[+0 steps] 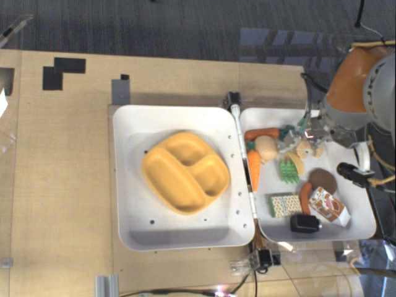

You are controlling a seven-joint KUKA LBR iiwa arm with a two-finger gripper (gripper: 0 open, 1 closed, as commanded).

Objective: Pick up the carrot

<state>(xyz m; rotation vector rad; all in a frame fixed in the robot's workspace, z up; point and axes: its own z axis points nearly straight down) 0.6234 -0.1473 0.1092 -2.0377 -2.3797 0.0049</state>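
Gripper — low in the right bin, among small toys; grip state cannot be told. Carrot — lies along that bin's left wall, just below a pale round piece, green toy to its right. Advice: come straight down, straddle the carrot's width, keep off the wall.
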